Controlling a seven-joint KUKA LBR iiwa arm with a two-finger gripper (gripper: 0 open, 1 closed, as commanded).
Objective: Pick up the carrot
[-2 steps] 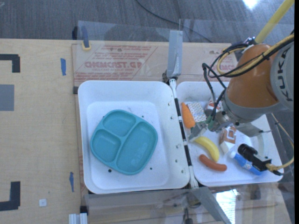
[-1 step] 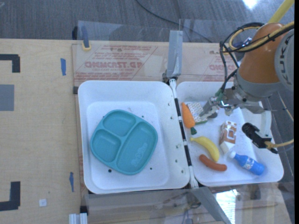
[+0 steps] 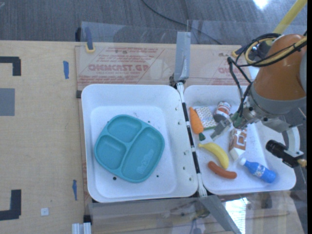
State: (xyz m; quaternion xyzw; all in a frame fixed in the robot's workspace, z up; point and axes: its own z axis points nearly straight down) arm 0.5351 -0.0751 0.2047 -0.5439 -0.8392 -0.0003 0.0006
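The carrot (image 3: 196,121) is orange with a green stub at its near end. It lies in the right bin (image 3: 282,183) along the left wall, pointing away from me. My gripper (image 3: 222,127) hangs low over the middle of the same bin, just right of the carrot and apart from it. It sits between a small can (image 3: 223,110) and a brown carton (image 3: 238,140). Nothing can be made out held in it.
A banana (image 3: 217,152), a red sausage (image 3: 222,170) and a blue bottle (image 3: 259,171) lie in the near half of the right bin. A patterned packet (image 3: 205,114) lies beside the carrot. The left bin (image 3: 92,101) holds a teal divided plate (image 3: 129,147).
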